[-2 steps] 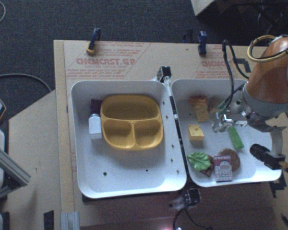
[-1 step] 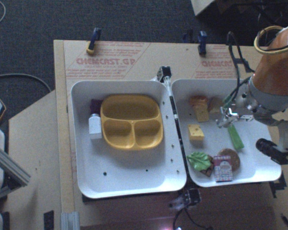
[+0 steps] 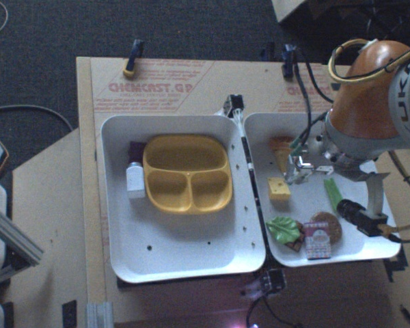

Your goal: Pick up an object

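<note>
Dim bench, two white bins; in the right bin [image 3: 386,250] my claw [image 3: 295,171] hangs, closure unclear to me, with the yellow block [image 3: 279,190] just below-left of it, squarish.

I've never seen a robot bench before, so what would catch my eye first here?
Probably the yellow divided tray filling much of the left bin, with a small white bottle beside it. Next, the grey-and-orange arm reaching from the right, its end effector hovering over the right bin above a yellow block.
</note>
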Controlling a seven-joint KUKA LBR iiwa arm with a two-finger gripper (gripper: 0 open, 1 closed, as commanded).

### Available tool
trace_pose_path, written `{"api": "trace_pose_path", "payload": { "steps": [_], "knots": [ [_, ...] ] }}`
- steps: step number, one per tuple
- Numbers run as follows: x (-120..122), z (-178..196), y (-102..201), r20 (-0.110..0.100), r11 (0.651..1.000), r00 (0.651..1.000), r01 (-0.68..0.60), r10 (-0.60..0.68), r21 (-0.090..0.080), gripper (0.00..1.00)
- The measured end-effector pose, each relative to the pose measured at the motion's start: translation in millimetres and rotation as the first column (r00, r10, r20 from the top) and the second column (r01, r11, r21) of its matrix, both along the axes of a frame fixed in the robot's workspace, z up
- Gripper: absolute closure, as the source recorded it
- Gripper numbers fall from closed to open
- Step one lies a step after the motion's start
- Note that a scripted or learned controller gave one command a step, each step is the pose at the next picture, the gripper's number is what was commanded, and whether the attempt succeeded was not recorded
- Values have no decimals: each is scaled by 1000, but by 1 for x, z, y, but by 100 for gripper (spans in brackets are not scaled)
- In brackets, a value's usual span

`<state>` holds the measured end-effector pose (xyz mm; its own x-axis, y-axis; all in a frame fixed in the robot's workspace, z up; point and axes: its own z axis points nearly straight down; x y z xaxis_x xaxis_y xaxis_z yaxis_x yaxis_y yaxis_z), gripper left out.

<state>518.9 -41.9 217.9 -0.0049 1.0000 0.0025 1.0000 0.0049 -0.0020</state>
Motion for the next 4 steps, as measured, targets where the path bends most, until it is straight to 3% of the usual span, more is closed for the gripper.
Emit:
{"api": "trace_pose_path", "payload": {
  "steps": [1,2,3,4],
  "knots": [
    [-6,6,62,1,1000,1000,-2,2,0,100],
    [11,3,56,5,1000,1000,3,-3,-3,100],
    [-3,-3,56,-2,1000,1000,5,-5,-2,100],
    [9,10,63,5,1000,1000,3,-3,-3,100]
  ]
}}
